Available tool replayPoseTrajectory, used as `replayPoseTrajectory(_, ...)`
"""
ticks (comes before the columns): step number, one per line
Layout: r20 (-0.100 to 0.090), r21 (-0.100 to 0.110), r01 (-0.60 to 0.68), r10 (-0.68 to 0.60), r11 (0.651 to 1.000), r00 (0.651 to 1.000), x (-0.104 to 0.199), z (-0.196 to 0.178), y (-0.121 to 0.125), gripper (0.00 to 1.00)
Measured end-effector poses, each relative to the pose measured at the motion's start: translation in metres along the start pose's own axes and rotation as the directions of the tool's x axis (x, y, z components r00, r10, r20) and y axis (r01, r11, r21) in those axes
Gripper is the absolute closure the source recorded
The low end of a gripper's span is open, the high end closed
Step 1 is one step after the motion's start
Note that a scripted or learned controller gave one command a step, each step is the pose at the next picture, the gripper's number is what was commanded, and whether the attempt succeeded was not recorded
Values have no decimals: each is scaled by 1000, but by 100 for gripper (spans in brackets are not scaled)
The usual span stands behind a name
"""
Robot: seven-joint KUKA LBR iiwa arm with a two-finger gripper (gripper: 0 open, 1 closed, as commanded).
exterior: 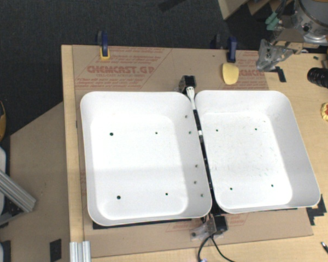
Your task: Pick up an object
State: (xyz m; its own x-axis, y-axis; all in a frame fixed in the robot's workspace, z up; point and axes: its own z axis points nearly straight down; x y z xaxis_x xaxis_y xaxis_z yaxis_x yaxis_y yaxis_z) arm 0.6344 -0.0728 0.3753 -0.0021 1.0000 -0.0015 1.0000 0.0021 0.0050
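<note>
Gripper hovers off the right bin's far corner; jaws state unreadable. Nearest pickable: yellow object on the worktop, just left of the gripper.

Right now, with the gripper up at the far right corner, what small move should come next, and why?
Probably shift the gripper left toward the yellow object. It lies on the board just beyond the right bin, beside the blue clamp, and it looks like the nearest thing to pick.
</note>
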Motion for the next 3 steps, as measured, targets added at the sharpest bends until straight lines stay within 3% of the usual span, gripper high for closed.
replayPoseTrajectory(1,-2,6,1,-1,1000,1000,63,79,33,100)
replayPoseTrajectory(2,1,1,-7,7,1000,1000,-3,58,22,100)
replayPoseTrajectory(3,-3,9,1,-1,1000,1000,76,119,32,100)
